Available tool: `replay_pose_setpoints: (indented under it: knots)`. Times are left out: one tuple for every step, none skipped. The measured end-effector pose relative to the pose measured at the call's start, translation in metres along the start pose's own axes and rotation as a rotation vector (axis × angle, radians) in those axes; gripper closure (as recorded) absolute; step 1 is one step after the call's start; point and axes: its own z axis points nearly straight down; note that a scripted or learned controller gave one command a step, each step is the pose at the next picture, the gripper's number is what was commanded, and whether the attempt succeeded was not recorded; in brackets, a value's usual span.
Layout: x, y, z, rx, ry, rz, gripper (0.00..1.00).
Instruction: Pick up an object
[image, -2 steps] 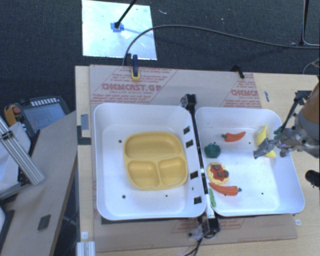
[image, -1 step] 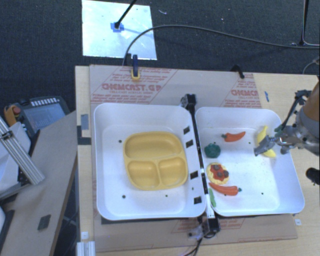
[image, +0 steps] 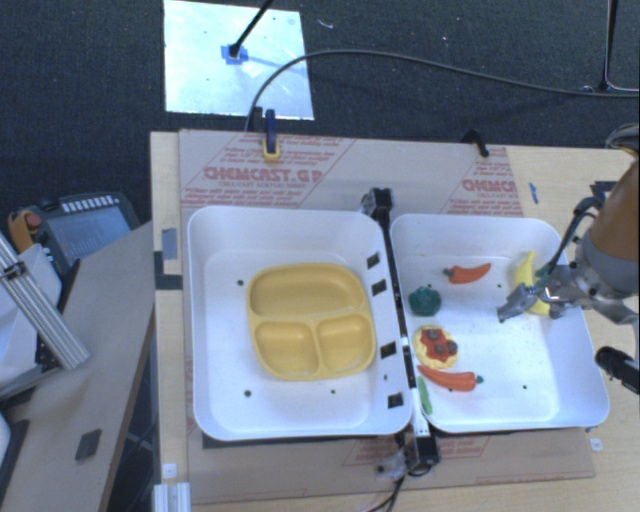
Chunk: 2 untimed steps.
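While reaching in from the right, hanging at the near end of the yellow banana (image: 525, 268), touching or just above it; impossible telling which. Lying toward the far right corner of the right bin (image: 575, 395), close beside the right wall, long axis running roughly away from the camera.

Judging it a light, stiff plastic toy, smooth and curved, so probably sliding or rolling under an off-centre pinch. Looking safest taking it across the narrow middle of the curve, not at the tapering ends.

Not being able to tell whether the gripper (image: 530, 298) is spread wide or drawn narrow, nor whether anything is sitting in it.

Noting tight room on the wall side and freer room toward the bin's middle. Sitting just left of the banana: an orange pepper (image: 468, 272). Further left, near the divider: a green pepper (image: 425, 299), a small pizza (image: 437, 346) and a red chili (image: 450, 379). Resting well apart in the left bin (image: 215, 300): a yellow divided tray (image: 308, 320).
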Motion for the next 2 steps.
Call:
replay_pose_setpoints:
  knots:
    - [-0.008,-0.004,0.052,-0.002,0.000,0.000,0.00]
    - [-0.008,-0.003,0.067,-0.002,-0.001,-0.001,0.00]
